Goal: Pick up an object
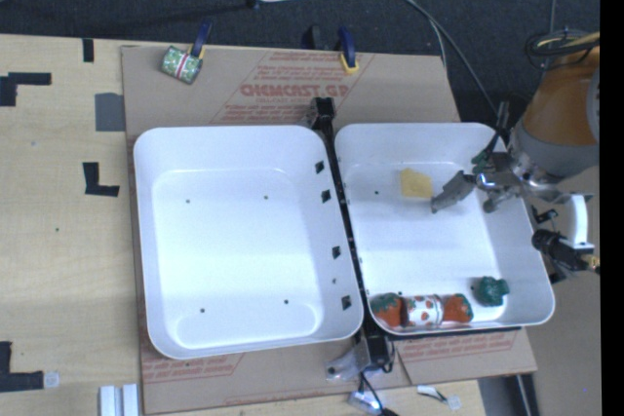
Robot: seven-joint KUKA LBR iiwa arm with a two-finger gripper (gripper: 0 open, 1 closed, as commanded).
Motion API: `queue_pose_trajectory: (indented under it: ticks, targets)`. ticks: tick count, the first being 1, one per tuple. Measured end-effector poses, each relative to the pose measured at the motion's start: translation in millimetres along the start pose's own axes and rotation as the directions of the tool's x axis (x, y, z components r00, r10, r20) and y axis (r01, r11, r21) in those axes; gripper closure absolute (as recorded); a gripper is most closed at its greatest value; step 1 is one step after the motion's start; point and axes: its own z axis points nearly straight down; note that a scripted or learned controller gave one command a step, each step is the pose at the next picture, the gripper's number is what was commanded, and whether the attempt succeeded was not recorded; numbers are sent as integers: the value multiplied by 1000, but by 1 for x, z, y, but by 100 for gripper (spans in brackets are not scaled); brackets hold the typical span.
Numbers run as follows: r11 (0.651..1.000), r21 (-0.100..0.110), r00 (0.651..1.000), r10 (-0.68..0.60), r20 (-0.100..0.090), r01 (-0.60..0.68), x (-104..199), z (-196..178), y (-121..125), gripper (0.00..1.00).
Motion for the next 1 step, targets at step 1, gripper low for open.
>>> queue_pose_trajectory:
  ticks: [1]
  targets:
    - [1000, -2, 1000, -4, 0, 4, -18, 69, 47, 0]
